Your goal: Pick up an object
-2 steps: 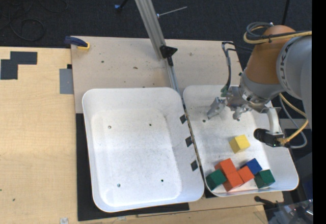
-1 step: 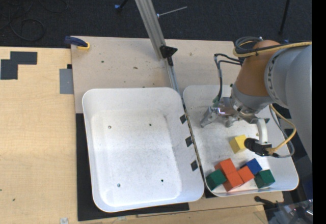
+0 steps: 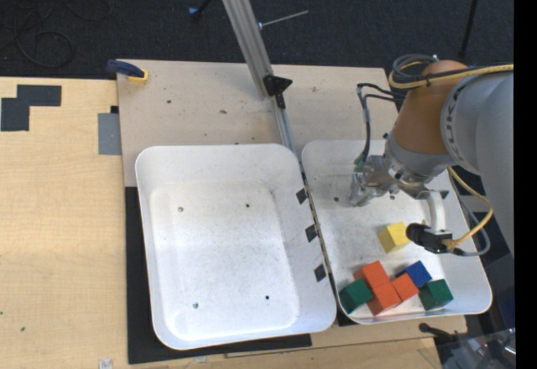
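While the arm hangs over the right bin (image 3: pixel 331 159), all the blocks sit bunched at that bin's near end. Nearest: a dark green cube (image 3: pixel 356 295), an orange block (image 3: pixel 379 285) pressed against it, and another green cube (image 3: pixel 435 294) by the rim. Just behind, a smaller orange block (image 3: pixel 405 286) touches a blue cube (image 3: pixel 418 272). Further back, a yellow cube (image 3: pixel 393 236) stands alone, apart from the cluster. Beyond it, the gripper (image 3: pixel 362 192) points down over bare bin floor — nothing in it, and how wide it's spread I cannot tell. Left bin (image 3: pixel 220 243) alongside. At the back, a metal rail (image 3: pixel 246 26) slants up.
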{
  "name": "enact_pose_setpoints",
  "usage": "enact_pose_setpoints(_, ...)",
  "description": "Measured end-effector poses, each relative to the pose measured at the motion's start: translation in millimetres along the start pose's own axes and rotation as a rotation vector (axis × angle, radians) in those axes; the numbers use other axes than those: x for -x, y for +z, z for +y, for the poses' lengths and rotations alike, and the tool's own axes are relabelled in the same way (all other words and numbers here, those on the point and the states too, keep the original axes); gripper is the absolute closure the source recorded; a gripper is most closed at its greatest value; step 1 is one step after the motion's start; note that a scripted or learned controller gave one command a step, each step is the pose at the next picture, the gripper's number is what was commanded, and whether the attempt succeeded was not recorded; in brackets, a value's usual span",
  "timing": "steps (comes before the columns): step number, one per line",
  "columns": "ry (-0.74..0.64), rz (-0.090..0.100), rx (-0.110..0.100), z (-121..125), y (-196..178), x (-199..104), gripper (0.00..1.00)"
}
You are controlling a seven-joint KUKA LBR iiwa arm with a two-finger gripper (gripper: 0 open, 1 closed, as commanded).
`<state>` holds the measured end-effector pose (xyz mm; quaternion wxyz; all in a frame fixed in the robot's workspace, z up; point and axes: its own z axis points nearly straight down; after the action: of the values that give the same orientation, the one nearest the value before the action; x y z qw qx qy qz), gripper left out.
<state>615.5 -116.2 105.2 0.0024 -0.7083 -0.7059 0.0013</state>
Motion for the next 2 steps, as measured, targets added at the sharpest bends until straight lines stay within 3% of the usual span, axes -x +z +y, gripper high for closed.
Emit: enact_pose_setpoints(2,0.000,-0.002,0.008,2.8,-118.2,4.0,1.00)
